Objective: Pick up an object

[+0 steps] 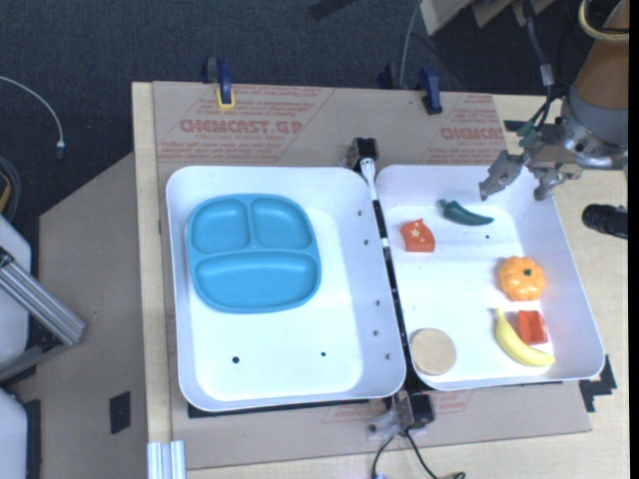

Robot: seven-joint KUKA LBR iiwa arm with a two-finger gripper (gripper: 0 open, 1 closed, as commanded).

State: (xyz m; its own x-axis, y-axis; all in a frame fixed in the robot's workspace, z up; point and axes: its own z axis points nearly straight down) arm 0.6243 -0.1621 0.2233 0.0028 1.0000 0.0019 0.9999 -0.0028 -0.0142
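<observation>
A round tan disc [433,351] lies nearest, at the front of the right bin [469,375], with a banana [519,342] and a red block [532,325] touching beside it. Further back sit an orange pumpkin [522,277], a red piece [417,236] and a green pepper [463,212]. The pincer [519,180] hovers open and empty over the bin's far corner, just beyond the pepper, probably its target. The left bin [200,367] holds a blue divided plate [255,253]. Both bins rest on a cardboard-covered desk [300,123] over dark carpet
</observation>
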